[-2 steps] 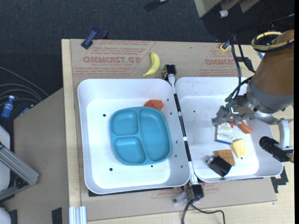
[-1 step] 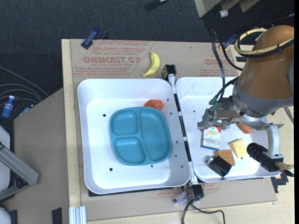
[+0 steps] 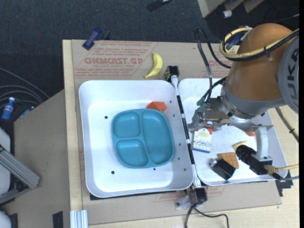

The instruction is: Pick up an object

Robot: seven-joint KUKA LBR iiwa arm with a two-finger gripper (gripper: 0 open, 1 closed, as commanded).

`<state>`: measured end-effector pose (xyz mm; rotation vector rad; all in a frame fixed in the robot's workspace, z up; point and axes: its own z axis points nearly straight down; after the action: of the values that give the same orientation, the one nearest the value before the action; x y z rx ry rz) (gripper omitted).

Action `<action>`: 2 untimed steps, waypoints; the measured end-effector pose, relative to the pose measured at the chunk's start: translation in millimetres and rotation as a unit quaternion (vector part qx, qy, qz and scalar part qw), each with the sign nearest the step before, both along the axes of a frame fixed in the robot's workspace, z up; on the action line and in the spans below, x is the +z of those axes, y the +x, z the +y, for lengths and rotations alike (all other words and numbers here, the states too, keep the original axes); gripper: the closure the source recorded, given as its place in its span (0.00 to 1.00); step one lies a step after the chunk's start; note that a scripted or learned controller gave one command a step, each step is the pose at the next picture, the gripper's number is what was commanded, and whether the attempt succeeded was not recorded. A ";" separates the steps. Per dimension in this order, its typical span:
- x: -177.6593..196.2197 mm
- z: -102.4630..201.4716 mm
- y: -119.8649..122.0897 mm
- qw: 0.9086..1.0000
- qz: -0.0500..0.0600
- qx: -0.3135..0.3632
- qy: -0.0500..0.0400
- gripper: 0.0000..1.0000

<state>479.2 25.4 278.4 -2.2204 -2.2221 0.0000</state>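
My gripper (image 3: 203, 122) hangs low over the left part of the right bin (image 3: 266, 175). Just below it lies a small white carton with blue and orange print (image 3: 202, 141), close to the gripper's tip; whether they touch is unclear. A tan square piece (image 3: 229, 158) and a black block (image 3: 222, 169) lie near the right bin's front. In the left bin (image 3: 95, 127) a blue divided plate (image 3: 142, 137) lies flat, with a small orange thing (image 3: 157, 106) behind it.
A yellow banana (image 3: 155, 66) lies on the cardboard behind the bins. A blue object (image 3: 92, 38) sits at the bench's far left corner. The arm's bulky grey and orange body covers the right bin's back half.
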 end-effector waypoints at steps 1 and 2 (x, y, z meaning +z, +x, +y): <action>-20.6 -32.1 52.3 1.000 -0.001 -0.001 -0.001 1.00; 29.9 -39.5 0.5 1.000 0.000 -0.001 0.000 1.00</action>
<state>479.7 -14.1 308.4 -2.2217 -2.2212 0.0005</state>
